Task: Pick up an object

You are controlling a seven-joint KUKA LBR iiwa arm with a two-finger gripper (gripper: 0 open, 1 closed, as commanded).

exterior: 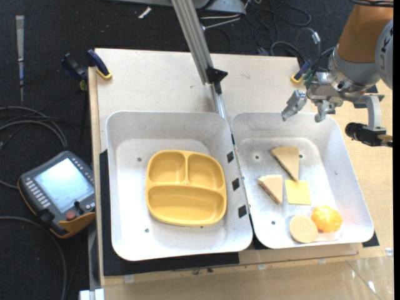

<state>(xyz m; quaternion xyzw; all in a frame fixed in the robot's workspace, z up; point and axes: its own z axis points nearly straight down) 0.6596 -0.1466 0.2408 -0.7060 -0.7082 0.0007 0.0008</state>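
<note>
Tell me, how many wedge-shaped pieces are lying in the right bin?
2: one wedge lies near the middle of the right bin, the other wedge just below it, left of the yellow square.

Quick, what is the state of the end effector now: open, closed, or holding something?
End effector: open, holding nothing, above the far edge of the right bin.

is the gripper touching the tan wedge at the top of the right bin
Apart. The camera view shows the gripper open over the right bin's far rim, with bare white floor between it and the tan wedge.
</note>
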